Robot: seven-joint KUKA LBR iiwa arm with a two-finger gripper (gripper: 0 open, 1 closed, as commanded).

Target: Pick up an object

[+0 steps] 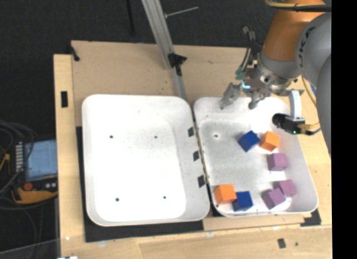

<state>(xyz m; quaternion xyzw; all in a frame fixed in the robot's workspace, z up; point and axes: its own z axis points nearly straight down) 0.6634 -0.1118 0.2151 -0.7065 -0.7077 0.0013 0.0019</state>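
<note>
Look at the bench (111,68): two white bins sit on it. The left bin (139,157) fills the middle of the frame. The right bin (223,157), lower right, holds blue, orange and purple blocks (249,140). Your hand (241,98) hangs at the upper right over that bin's top edge, fingers spread, gripping nothing.

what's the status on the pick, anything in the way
Pincer open, nothing between its fingers, above the right bin's far edge. Blue block and orange block nearest, untouched. Nothing in the way.
</note>
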